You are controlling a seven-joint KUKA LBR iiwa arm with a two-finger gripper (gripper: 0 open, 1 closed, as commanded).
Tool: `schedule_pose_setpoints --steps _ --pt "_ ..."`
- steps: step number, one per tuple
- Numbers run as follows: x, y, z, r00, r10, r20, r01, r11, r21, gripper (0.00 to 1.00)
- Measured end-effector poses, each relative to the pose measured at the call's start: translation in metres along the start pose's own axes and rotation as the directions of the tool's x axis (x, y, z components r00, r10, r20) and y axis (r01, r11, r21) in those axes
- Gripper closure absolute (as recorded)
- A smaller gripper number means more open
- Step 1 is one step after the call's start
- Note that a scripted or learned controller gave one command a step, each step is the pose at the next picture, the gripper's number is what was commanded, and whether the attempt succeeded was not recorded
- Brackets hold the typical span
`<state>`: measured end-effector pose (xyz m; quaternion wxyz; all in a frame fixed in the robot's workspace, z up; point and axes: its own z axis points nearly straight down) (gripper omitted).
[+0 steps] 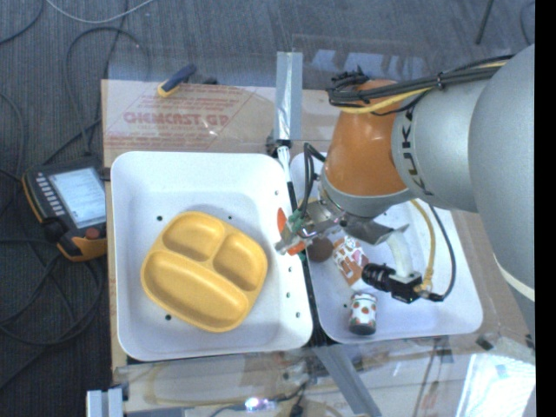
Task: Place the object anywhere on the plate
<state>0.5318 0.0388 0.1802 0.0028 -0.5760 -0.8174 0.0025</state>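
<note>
grey carpet with loose cables underlies a bench bearing a flat cardboard sheet (187, 124) and two shallow white bins side by side. teach pendant (69, 200) on the floor at left.

- left bin (130, 320): holds a yellow three-compartment plate (204, 270), nothing on it.
- right bin (460, 315): holds a small brown round piece (320, 249), a red-and-white printed packet (349, 260) touching it, and a small red-and-white canister (363, 313) near the front wall.
- gripper (297, 230): low over the wall between the bins; spread or pressed together, cannot tell.
- small orange-red object (282, 221): just beside the gripper's tip, at the left bin's right wall, near the plate; held or not, cannot tell.
- handling, as judged: the object looks light, small and probably rigid. take it mid-body across its narrow width. it is easily knocked aside.
</note>
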Motion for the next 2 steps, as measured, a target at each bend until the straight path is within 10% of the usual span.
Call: schedule_pose_setpoints --steps 1,2 --pt "0.0569 0.0453 0.0347 1.0 -0.013 0.001 0.013 1.0 0.001 1.0" --pt "0.0566 0.0452 0.0346 1.0 -0.012 0.001 0.012 1.0 0.001 0.0"
